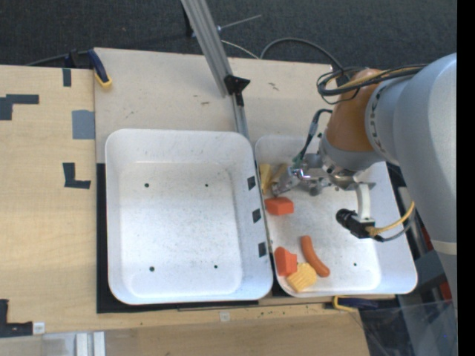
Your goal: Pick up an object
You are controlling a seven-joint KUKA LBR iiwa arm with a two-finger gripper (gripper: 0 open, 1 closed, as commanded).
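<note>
My gripper (300, 185) hangs low over the upper left part of the right bin (386, 273), open, with nothing between its fingers. An orange block (279, 207) lies just below and left of it, apart from the fingertips. A yellowish object (266, 176) lies at the bin's left wall, beside the gripper. Toward the front of the bin lie an orange sausage-shaped piece (315, 256), a second orange block (285, 259) and a yellow ridged piece (302, 277).
The left bin (178, 143) stands next to the right bin, their rims meeting in the middle. The grey arm with its orange band (349, 124) and black cables covers the right bin's back right. A metal pole (211, 39) slants over the bench behind the bins.
</note>
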